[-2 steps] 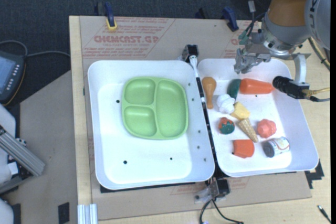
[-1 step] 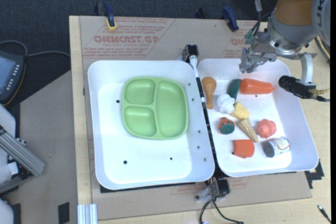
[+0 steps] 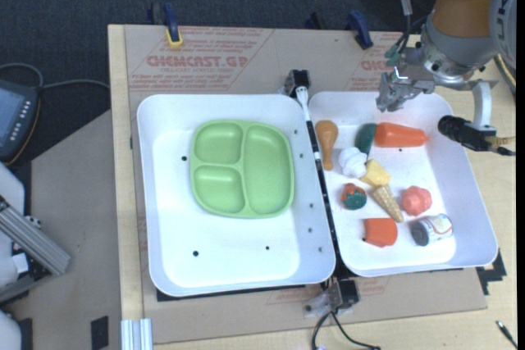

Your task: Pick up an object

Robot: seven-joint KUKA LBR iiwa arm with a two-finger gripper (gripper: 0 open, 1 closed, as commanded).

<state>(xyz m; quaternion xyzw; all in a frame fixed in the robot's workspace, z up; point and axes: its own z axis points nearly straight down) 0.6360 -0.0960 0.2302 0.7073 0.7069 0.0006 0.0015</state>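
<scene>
Grey arm: reaching in from the right, its orange band showing near the top right corner, the wrist hanging over the far edge of the right bin [image 3: 480,209].
Gripper [image 3: 392,100]: sitting above the far left part of the right bin, just beyond the carrot; nothing is showing between its tips, and whether it is wide or narrow I cannot tell.
Carrot [image 3: 398,135]: orange with a green end, lying on its side in the far part of the right bin, near the gripper but apart from it.
Other toys in the right bin: a tan, pear-like piece [image 3: 327,140] is lying by the left wall; a white piece [image 3: 353,161] is touching a yellow wedge [image 3: 376,174]; an ice-cream cone [image 3: 387,202] is lying beside them; a red and green fruit [image 3: 353,197], a pink-red fruit [image 3: 416,200], an orange block [image 3: 380,232] and a grey and white item [image 3: 431,229] are spreading toward the near edge.
Left bin [image 3: 164,258]: holding a light green divided plate [image 3: 243,168], which is lying flat with three compartments.
Bench [image 3: 123,94]: brown board bearing both bins side by side, with clamps gripping its far edge.
</scene>
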